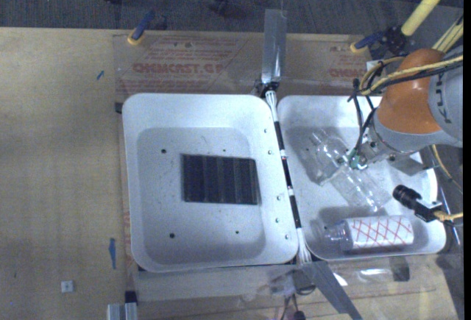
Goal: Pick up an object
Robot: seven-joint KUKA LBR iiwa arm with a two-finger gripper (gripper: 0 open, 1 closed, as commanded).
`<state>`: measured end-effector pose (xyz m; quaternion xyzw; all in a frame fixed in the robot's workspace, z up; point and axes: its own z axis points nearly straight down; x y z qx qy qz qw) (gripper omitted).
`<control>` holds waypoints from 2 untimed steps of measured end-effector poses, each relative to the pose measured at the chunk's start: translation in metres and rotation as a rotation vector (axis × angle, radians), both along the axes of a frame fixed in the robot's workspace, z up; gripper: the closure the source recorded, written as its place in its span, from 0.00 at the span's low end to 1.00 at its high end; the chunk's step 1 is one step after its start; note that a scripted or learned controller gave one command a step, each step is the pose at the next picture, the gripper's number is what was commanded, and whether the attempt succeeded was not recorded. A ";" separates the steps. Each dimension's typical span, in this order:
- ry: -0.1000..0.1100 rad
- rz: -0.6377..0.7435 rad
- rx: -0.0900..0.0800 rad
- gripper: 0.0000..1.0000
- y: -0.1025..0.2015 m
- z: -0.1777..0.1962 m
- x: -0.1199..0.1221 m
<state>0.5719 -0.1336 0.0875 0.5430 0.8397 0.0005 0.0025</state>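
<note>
A black ribbed rectangular pad (pixel 220 179) lies flat in the middle of the left bin (pixel 147 127). A clear bottle with a white label crossed by red lines (pixel 374 232) lies on its side along the front wall of the right bin (pixel 294 114). My gripper (pixel 337 160) hangs low over the middle of the right bin, behind the bottle and apart from it. Its end looks glassy and blends with the bin floor. Nothing is visibly held in it.
The grey arm with its orange band (pixel 412 101) comes in over the right bin's back right corner. A ridge (pixel 285 171) divides the two bins. Yellow-handled clamps (pixel 140 32) sit on the wooden bench behind the bins.
</note>
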 end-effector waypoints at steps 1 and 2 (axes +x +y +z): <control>-0.003 -0.003 0.000 1.00 -0.001 0.010 0.001; 0.002 0.031 0.001 1.00 0.060 0.098 0.054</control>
